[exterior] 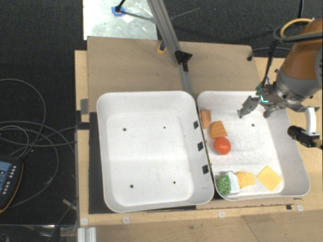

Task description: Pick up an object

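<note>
Where the grey arm with its orange band comes in from the right, the two-finger gripper [258, 109] hangs over the upper part of the right-hand shallow white bin [282, 135]. Jaws stand apart, two dark fingers splayed, nothing between them.

Landmark: the round red tomato-like object [222, 145], lying in the right-hand bin close to its left wall. Positions taken from it:
- Orange wedge-shaped piece [218, 129]: just above the tomato, nearly touching.
- Slim orange carrot-like stick [205, 119]: up and to the left, against the bin's left wall.
- Green bumpy pea-like cluster [223, 185]: below, in the bin's lower left corner; a pale piece sits beside it, too small to identify.
- Yellow corn-like piece [246, 178]: below and to the right, just beside the green cluster.
- Flat yellow square, cheese-like [269, 178]: further right along the lower wall, near the corn.
- Gripper: up and to the right, well apart from the tomato and clear of all items.

Left-hand shallow white bin [146, 150]: to the tomato's left, sharing a wall line with dark clips.

Both bins rest on the tan counter [212, 64].
</note>
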Available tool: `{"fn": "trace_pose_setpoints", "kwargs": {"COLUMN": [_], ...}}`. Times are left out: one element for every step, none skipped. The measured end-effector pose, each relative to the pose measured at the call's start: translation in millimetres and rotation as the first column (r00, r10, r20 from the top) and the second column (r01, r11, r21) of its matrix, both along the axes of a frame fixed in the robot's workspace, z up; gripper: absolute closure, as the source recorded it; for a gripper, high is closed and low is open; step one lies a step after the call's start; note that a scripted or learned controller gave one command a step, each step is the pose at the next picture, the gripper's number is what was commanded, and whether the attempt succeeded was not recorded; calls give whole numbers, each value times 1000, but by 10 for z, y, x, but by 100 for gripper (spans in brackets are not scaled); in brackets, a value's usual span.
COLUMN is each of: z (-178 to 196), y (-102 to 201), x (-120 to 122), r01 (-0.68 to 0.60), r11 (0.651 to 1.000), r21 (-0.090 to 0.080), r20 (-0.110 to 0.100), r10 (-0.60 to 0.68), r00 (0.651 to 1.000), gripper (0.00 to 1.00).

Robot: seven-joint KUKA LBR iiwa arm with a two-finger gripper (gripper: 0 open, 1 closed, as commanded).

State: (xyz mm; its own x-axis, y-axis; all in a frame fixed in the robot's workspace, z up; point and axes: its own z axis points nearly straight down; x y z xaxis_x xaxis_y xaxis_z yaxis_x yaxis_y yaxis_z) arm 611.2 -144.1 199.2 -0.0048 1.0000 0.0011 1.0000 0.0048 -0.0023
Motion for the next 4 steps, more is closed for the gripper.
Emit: {"fn": "trace_pose_setpoints", "kwargs": {"z": [20,-607,-1111,-969], "y": [0,-1,5,-3], "x": [8,-8,-13,10], "r01": [0,3,3,3], "r11": [1000,1000,1000,1000], "r21": [-1,-1,-1,-2], "r20": [3,-1,-1,6], "r10": [0,-3,-3,-3], "r00": [1000,1000,1000,1000], "gripper": [0,0,0,100]}}
